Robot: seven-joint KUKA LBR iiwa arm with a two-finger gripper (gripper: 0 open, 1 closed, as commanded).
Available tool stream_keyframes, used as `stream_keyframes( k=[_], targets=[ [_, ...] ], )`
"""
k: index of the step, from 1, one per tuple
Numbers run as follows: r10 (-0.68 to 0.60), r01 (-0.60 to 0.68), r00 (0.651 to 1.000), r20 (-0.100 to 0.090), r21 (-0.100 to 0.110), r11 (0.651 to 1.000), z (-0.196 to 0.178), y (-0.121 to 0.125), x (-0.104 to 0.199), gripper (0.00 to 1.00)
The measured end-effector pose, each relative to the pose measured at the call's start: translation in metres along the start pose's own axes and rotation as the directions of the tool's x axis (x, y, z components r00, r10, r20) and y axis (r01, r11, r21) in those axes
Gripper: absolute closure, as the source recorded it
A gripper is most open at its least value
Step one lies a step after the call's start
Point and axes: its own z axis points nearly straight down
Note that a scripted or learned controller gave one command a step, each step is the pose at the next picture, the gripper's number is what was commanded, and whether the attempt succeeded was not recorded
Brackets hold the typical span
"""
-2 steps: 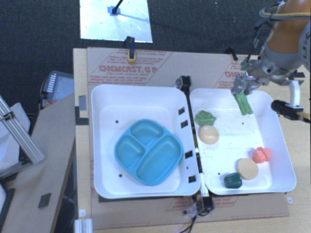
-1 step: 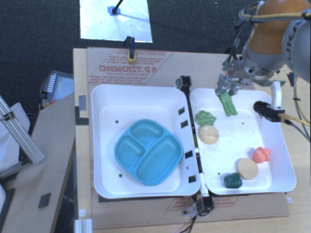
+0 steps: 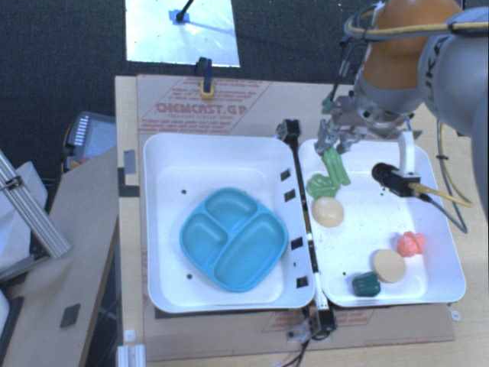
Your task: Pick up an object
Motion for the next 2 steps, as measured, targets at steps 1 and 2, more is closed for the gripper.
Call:
stream_keyframes(
  k=[1,2],
  targets=[
    [0.001,-0.001,1.000,0.000,0.002,1.000,0.014,-0.014,0.043,1.00],
    [0.000,0.000,1.000,0.000,0.000,1.000,0.016,-0.021,0.102,1.00]
  ],
)
